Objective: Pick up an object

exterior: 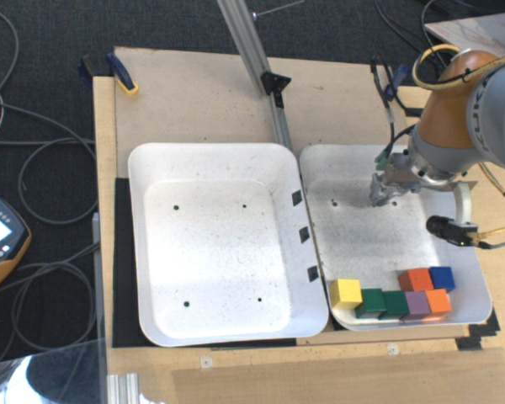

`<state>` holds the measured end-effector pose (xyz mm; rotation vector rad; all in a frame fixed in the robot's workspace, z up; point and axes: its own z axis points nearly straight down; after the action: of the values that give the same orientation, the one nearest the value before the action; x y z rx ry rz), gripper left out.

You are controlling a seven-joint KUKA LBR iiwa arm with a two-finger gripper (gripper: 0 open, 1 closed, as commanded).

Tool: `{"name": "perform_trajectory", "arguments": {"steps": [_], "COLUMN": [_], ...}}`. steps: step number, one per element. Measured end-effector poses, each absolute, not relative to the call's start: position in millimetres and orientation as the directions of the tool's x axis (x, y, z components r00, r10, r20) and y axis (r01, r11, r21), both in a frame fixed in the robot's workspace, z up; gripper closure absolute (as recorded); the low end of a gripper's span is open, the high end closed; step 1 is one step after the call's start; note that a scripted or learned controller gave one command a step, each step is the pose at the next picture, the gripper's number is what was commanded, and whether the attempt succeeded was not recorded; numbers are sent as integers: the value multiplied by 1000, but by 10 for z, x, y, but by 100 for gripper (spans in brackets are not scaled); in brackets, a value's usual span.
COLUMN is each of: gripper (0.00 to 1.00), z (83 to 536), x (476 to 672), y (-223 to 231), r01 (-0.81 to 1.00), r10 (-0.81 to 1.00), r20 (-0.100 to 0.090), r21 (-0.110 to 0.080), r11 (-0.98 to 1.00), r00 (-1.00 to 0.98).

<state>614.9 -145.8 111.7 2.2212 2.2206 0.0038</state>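
Seven small blocks sit clustered at the right bin's near edge. My end effector hangs well apart from them; I cannot tell its opening. Blocks look light, rigid; I'd grip the yellow block's free flat sides.

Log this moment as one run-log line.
arm: over right bin | pincer: near bin's far end, nothing seen held | blocks: clustered at near edge, apart from pincer | pick: not yet done
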Motion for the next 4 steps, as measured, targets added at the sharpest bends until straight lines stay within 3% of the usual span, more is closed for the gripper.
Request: {"name": "perform_trajectory", "arguments": {"steps": [2, 3, 4], "gripper": [100, 100, 100], "z": [2357, 2601, 2504], "x": [6217, 6228, 6202], "y": [-1316, -1312, -854], "r01": [1000, 1000, 1000], "r10": [1000, 1000, 1000], "r20": [-1, 0, 2], "r21": [9, 5, -2], "r11": [3, 2, 5], "r00": [-3, -2, -5]}}
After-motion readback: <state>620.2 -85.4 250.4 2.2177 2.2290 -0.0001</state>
